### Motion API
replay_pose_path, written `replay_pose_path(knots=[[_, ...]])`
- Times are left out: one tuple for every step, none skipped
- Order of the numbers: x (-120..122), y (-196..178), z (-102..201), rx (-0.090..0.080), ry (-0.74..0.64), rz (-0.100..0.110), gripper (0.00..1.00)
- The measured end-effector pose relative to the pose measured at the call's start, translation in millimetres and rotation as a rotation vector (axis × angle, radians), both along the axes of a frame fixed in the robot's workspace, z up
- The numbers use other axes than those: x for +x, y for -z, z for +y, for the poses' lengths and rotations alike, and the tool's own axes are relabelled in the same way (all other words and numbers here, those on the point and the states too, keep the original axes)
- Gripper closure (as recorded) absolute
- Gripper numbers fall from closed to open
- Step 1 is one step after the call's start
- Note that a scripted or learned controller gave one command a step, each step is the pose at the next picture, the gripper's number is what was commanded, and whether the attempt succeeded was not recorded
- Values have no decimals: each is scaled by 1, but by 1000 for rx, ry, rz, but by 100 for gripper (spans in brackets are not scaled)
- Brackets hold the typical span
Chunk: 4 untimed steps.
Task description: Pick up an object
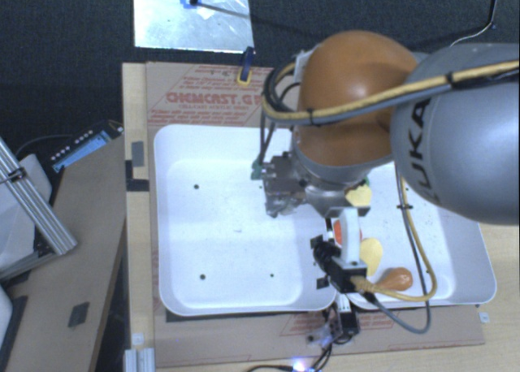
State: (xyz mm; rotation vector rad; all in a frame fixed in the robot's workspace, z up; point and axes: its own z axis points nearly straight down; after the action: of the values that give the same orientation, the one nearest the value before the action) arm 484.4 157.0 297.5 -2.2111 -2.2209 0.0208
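My gripper [280, 193] hangs low over the right part of the left white bin [203, 224], near the divide between the bins, and nothing shows in its grasp. The big orange wrist joint and grey arm hide most of the right bin [471, 277]. In that bin I see a yellow piece [358, 196] just under the wrist, a second yellow piece [372, 253] nearer the front, and a brown-orange rounded object [395, 279] by the front rim. A small red-orange thing [335, 231] peeks out beside the pale bracket.
Both bins rest on a cardboard sheet [203, 98]. A shiny foil square [193, 5] lies behind it, with a yellow and blue clip [244, 70] at the cardboard's back edge. An aluminium rail [32, 208] and a blue device [81, 147] stand off to the left.
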Motion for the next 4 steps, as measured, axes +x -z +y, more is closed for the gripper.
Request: replay_pose_path(knots=[[27, 57, 14, 4, 4, -12, 100], [3, 115, 56, 4, -2, -8, 100], [4, 0, 51, 10, 0, -27, 100], [36, -154, 64, 12, -1, -34, 100]])
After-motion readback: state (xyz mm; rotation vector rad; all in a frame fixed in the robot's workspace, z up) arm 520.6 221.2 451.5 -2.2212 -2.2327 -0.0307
